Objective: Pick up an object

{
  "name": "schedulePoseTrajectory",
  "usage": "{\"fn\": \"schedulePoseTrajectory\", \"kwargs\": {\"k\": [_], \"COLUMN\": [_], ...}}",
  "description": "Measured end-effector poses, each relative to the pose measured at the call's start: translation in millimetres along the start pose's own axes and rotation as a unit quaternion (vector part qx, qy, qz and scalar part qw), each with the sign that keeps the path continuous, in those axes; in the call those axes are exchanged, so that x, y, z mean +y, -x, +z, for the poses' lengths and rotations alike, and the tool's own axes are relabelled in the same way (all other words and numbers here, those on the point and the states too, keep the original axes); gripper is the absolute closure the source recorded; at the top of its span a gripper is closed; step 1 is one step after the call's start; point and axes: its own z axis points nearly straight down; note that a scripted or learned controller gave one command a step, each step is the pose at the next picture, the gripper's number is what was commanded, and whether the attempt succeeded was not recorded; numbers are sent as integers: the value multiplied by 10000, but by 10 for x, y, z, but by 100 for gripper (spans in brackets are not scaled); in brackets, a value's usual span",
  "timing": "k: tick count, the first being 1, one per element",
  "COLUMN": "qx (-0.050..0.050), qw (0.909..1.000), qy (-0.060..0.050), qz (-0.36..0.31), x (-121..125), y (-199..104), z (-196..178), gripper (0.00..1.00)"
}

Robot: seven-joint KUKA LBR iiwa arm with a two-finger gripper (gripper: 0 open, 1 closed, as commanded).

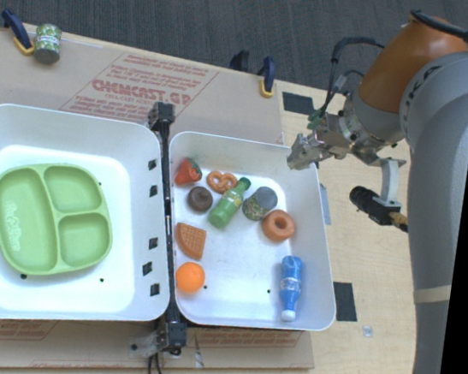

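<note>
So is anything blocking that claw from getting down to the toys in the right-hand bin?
Nothing visible does. The gripper hangs at the right bin's far right corner. The nearest toys, a donut and a grey-green piece, lie uncovered, though the green bottle crowds that piece.

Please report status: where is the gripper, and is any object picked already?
Gripper above right bin's far right corner, nothing seen in it. Toys lie in the bin, none lifted; nearest are the donut and green bottle. Path clear.
</note>
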Motion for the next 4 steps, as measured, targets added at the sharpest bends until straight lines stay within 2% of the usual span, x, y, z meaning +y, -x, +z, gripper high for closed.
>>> {"fn": "schedulePoseTrajectory", "kwargs": {"k": [2,3,4], "qx": [7,-4,-6], "qw": [10000,10000,10000], "qy": [-7,4,7], "qz": [3,8,-2], "x": [-195,-625,-153], "y": [-327,-355,-109], "z": [-140,-139,157], "gripper": [100,100,100]}}
